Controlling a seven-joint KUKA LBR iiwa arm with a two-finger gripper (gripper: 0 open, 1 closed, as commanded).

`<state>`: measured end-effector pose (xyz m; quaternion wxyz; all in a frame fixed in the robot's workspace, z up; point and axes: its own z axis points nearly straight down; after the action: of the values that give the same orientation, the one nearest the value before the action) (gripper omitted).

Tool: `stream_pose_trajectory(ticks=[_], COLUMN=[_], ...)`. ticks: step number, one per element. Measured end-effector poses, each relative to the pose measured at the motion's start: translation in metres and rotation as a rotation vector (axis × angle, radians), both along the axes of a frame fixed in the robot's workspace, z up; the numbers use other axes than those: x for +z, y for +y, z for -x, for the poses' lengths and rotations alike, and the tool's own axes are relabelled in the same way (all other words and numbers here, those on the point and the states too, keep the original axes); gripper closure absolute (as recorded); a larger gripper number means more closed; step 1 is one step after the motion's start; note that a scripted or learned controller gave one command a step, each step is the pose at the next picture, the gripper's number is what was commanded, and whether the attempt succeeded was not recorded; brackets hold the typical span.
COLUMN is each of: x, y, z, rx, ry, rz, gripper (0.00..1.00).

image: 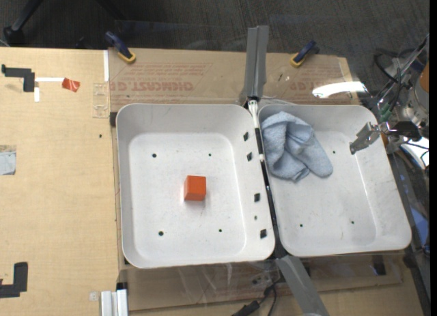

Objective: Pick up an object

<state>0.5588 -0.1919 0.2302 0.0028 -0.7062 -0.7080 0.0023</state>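
Hovering my gripper (362,142) at the right bin's edge, grip state unreadable; I'd descend squarely onto the crumpled grey-blue cloth (293,147).

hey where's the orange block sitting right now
The orange block lies alone near the middle of the left bin in the camera view, well apart from the grey cloth in the right bin.

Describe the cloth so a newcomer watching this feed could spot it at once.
Find the two white bins side by side and take the right bin. In its upper left corner, against the divider, lies the cloth, a crumpled grey-blue heap. It is the soft, folded thing, unlike the small hard orange block sitting in the left bin.
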Motion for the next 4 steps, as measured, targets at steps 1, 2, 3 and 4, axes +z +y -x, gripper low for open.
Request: stream_pose_trajectory(ticks=[1, 2, 3, 4], x=[-0.137, -0.132, -0.142, -0.1], y=[-0.013, -0.013, -0.03, -0.008], z=[-0.008, -0.008, -0.059, -0.097], rx=[0.262, 0.259, 0.348, 0.369], ry=[-0.004, 0.0, -0.005, -0.006], rz=[-0.002, -0.003, -0.001, 0.0], gripper=[0.0, 1.0, 1.0, 1.0])
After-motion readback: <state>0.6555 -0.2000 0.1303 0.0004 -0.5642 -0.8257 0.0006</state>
